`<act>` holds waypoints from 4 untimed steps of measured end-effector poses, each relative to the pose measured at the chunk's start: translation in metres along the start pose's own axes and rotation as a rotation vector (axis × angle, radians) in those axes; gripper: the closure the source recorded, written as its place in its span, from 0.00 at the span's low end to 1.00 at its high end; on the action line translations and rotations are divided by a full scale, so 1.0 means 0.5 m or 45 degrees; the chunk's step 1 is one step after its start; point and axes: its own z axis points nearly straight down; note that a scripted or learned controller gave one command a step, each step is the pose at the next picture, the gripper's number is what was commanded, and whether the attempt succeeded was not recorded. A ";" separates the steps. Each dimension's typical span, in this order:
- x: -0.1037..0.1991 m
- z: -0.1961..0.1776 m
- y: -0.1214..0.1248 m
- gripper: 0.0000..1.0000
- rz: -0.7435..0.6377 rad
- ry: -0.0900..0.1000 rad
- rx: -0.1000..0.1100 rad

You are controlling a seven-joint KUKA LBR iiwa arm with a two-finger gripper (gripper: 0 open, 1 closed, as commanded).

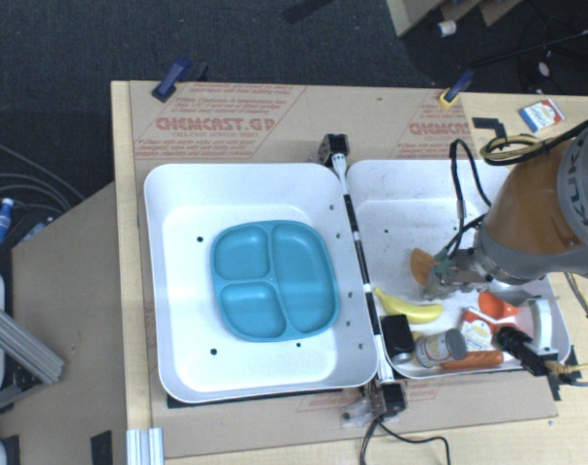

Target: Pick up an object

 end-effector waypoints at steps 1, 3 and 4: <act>0.000 0.000 0.000 0.00 0.000 0.000 0.000; 0.046 0.018 0.319 0.00 -0.004 -0.001 -0.002; 0.038 0.019 0.158 0.00 -0.001 0.000 0.003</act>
